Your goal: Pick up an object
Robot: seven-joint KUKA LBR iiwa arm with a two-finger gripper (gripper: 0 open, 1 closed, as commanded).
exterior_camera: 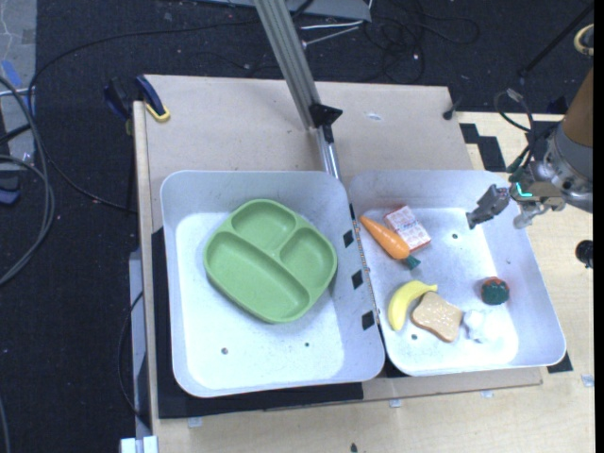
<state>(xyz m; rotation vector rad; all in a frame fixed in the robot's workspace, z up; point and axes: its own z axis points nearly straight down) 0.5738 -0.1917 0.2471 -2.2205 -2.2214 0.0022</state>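
Above the right bin's (528, 253) far edge the gripper (505, 208) hangs with jaws spread and nothing between them, well apart from the carrot (385, 237).

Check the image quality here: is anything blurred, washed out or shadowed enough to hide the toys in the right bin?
Camera view: lighting is even, shadows soft; the carrot, banana and toast slice read clearly. The white piece beside the toast nearly washes into the right bin. The gripper looks slightly soft, its fingers hard to read. The green plate is sharp.
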